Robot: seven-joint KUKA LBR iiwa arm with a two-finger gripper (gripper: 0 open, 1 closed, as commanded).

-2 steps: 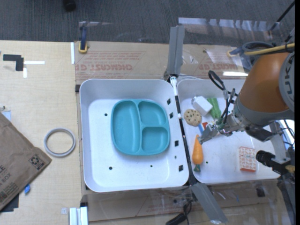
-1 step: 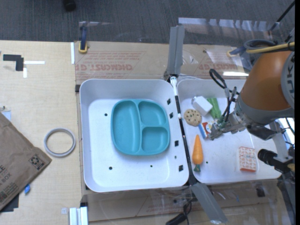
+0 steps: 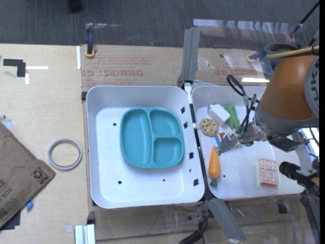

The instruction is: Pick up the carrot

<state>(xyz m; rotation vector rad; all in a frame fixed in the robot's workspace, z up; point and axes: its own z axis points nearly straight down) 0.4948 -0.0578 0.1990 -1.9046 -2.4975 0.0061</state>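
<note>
Approach step: gripper above the carrot.
The carrot lay free just below the gripper, fingers narrowly parted, holding nothing; descent and closure came next.

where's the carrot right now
The carrot lies in the right bin, against its left wall, just below the cookie and beneath the gripper.

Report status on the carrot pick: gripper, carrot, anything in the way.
Gripper low in the right bin, just above the carrot, nothing seen in its fingers. Carrot flat by the bin's left wall. Cookie close behind; not blocking.
</note>
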